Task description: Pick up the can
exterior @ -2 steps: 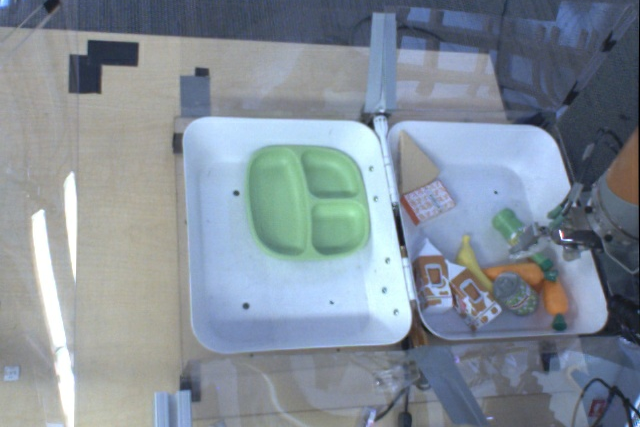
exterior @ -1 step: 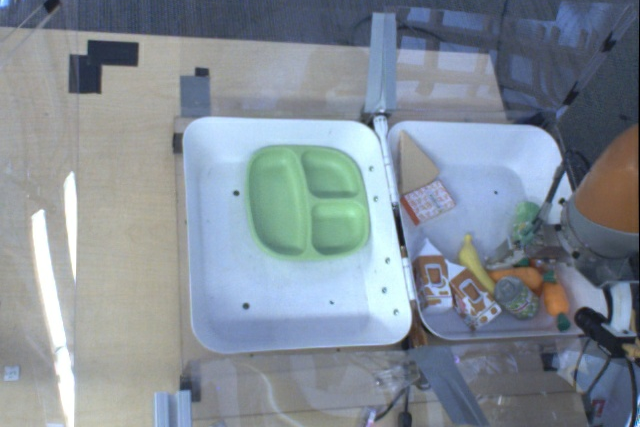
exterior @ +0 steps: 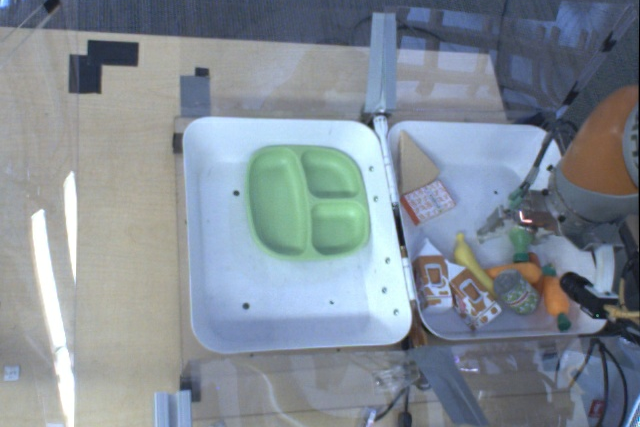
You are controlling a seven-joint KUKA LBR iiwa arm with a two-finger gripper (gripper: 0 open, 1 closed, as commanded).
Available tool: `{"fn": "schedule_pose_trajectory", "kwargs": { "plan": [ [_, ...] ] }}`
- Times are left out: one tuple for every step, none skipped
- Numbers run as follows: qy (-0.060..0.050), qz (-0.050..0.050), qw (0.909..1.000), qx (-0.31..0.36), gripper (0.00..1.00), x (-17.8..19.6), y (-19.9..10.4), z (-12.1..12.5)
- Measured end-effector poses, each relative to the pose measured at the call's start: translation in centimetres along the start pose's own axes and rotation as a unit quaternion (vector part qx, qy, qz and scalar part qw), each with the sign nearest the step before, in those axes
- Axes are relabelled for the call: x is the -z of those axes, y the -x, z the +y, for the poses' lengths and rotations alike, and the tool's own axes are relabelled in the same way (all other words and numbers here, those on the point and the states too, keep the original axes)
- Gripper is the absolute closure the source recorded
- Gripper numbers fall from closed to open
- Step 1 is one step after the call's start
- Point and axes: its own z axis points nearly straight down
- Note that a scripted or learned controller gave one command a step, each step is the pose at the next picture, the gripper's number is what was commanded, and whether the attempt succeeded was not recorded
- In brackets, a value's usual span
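Observation:
The can [exterior: 513, 293], a small grey-green cylinder with a mottled top, sits in the front part of the right bin [exterior: 470, 150]. It lies among an orange carrot [exterior: 552, 295], a yellow banana [exterior: 470, 260] and two brown-and-white cartons [exterior: 474, 298]. My gripper [exterior: 512, 217] hangs over the right side of this bin, a little behind the can and apart from it. Nothing is seen held in it. The grey arm with its orange band [exterior: 603, 150] comes in from the right.
The left bin [exterior: 215, 315] holds a green divided plate [exterior: 306, 201]. In the right bin there are also a tan wedge [exterior: 417, 167], a red-and-white box [exterior: 428, 202] and a small green object [exterior: 521, 239] just under the gripper. A metal divider [exterior: 380, 75] stands behind the bins.

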Motion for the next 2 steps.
{"fn": "schedule_pose_trajectory", "kwargs": {
  "plan": [
    [-0.004, 0.000, 0.9926, -0.121, 0.00, 1.4, -0.3, -0.3],
    [-0.002, 0.000, 0.9989, -0.046, 0.00, 12.8, -2.2, -0.5]
  ]
}}
